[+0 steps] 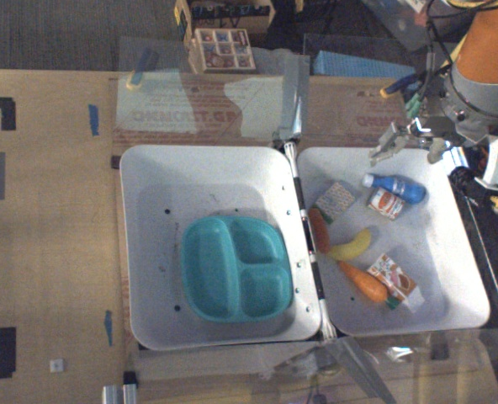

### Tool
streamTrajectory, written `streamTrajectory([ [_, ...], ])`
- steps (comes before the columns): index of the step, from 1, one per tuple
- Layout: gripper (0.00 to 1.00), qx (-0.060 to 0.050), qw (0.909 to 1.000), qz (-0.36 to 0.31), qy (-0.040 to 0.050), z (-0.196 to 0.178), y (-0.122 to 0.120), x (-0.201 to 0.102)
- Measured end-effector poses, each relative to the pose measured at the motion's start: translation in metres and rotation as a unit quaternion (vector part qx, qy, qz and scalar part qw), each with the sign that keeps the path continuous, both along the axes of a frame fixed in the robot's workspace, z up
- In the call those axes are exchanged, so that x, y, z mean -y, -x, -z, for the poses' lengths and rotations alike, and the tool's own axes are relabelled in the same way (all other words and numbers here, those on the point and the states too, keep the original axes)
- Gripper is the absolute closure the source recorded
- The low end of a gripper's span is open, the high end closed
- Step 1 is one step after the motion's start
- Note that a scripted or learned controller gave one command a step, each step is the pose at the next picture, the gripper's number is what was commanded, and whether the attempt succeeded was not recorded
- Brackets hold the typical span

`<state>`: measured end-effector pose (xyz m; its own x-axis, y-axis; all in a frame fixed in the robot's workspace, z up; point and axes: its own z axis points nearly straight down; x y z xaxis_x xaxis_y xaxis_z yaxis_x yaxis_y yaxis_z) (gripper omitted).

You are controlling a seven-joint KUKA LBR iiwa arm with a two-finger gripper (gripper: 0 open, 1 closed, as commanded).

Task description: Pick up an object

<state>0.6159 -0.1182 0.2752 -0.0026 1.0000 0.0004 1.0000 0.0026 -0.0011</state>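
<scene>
**Ana:** Over in the right bin (459,225) lie all the things worth picking: a blue-capped bottle (395,189) near the far wall, a small patterned packet (336,199), a sausage (318,229) along the left wall, a banana (352,245), a carrot (364,283) and a little carton (396,279) just beside the carrot.

**Ben:** Is any of them off the floor of the bin?

**Ana:** No. Each one rests on the white bottom. Nothing sits between the fingers.

**Ben:** Where is the hand, then?

**Ana:** The hand (409,141) hangs over the far edge of that bin, just up from the bottle, with its fingers spread apart and nothing in them. The grey arm (484,49) with its orange band comes in from the right.

**Ben:** So the pick is not yet made.

**Ana:** I judge it barely begun. No object is chosen by contact; the bottle is nearest, so I would guess it the likely target. What is left is the whole of it: descend, close, lift.

**Ben:** And the other bin?

**Ana:** The left bin (148,225) holds a teal divided tray (235,269), well apart from the hand. Both bins sit side by side on the counter (47,225).
</scene>
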Motion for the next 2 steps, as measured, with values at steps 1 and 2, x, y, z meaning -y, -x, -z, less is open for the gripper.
streamTrajectory([
  [1, 0.0, 0.0, 0.9998, -0.018, 0.0001, 0.087, -0.017, 0.045],
  [2, 0.0, 0.003, 0.9948, -0.102, 0.0012, 0.175, -0.026, 0.053],
])
